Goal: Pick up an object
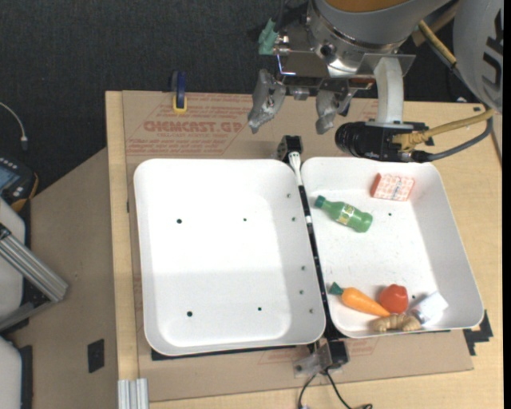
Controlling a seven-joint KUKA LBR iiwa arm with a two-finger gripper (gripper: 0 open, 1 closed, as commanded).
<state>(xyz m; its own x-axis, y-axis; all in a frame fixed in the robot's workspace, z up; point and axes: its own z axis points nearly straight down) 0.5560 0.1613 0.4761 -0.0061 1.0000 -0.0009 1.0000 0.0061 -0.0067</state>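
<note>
now the gripper (pixel 295 112) hangs at the top middle of the frame, above the brown cardboard sheet (pixel 200 124) and just beyond the upper edge of the two bins. its two fingers (pixel 263 102) point down and stand wide apart, and nothing is between them. the grey arm (pixel 359 24) comes in from the upper right corner. under the gripper, a small black clip (pixel 289 147) sits where the top corners of both bins meet. the left bin (pixel 215 264) takes the middle and left part of the frame, and the right bin (pixel 447 240) touches it along one long side. all the things to pick are in the right bin, well apart from the gripper. a pink and white box (pixel 392 187) lies near its upper edge, a little tilted. a green bottle (pixel 345 214) lies on its side below and left of the box, near the wall between the bins, with its cap toward the upper left. in the lower part of this bin, an orange carrot (pixel 361 301) lies with its green end toward the left, and a round red thing (pixel 393 297) is just beside its other end, maybe touching. a beige knobby root (pixel 395 323) lies right below them at the lower rim, and a small white piece (pixel 431 307) is just to the right of the red thing; what it is i cannot tell. a blue clamp (pixel 180 89) holds the cardboard at its upper left edge.
</note>
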